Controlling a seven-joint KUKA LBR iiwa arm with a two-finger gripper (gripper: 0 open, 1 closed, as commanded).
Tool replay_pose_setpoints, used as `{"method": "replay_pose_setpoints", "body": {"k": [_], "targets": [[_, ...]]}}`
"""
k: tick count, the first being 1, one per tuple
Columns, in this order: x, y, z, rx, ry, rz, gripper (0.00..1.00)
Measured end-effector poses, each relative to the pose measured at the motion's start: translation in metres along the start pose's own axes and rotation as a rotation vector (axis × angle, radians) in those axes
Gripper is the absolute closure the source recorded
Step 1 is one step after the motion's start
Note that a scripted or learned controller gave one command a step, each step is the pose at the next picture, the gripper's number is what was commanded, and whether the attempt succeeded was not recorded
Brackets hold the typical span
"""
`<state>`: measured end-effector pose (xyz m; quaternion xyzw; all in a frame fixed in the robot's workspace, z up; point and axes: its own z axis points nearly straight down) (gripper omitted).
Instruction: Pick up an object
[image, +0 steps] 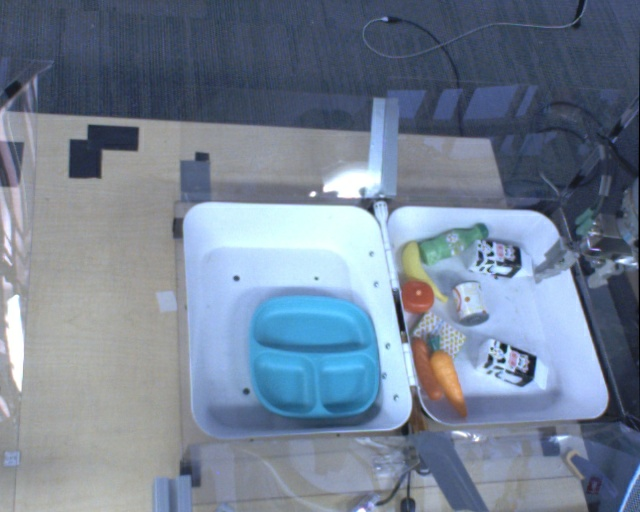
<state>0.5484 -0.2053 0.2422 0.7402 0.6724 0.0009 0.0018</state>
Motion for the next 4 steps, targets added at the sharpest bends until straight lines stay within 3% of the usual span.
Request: {"method": "replay_pose_setpoints", "body": {"k": [1,2,3,4], "targets": [[0.053,-0.009,0.121,-0.003,0.001,-0.025,0.00],[0.015,0.063,0.154,-0.006,-0.001,-0.001,0.00],[0.028,0.068,0.154,-0.001,0.001,0.338,0.00],[0.029,0.071,0.141,-0.009,-0.001,0.329,1.00]]}}
